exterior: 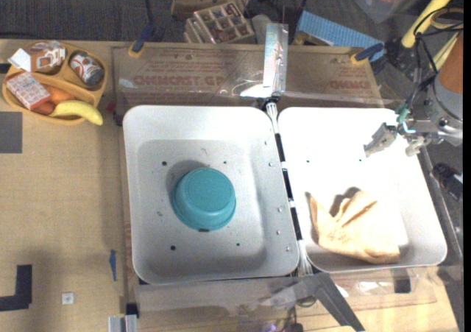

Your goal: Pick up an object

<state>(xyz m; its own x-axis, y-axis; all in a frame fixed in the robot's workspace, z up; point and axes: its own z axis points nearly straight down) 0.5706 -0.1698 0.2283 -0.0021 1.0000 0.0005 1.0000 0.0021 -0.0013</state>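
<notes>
A crumpled tan cloth (352, 226) lies in the right white plastic bin (324, 132), below and a little left of the pincer (384, 139). The pincer hangs over that bin's upper right part – whether it is open or closed I cannot tell. Far to its left, an upturned round teal bowl (204, 198) sits in the left white bin (147, 146) on the worktop (51, 198).
</notes>
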